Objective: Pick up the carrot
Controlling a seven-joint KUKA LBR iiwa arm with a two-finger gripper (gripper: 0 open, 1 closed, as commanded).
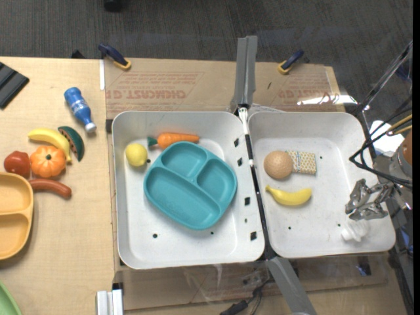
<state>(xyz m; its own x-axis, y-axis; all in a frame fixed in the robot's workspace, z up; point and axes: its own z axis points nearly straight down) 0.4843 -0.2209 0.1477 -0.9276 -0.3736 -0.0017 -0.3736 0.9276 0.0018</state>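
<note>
Blurring at right bin [315, 126] edge, claw [365, 202]; carrot [176, 138] plain.

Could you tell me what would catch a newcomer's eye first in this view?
Probably the teal plate in the left bin, with the carrot and a lemon along its upper edge. In the right bin lies a banana, and the claw hovers at that bin's right side.

The pale orange plastic divided plate [13, 218] at the frame's left edge is cut off, and the metal hand [367, 201] at right is too blurred to read.
</note>
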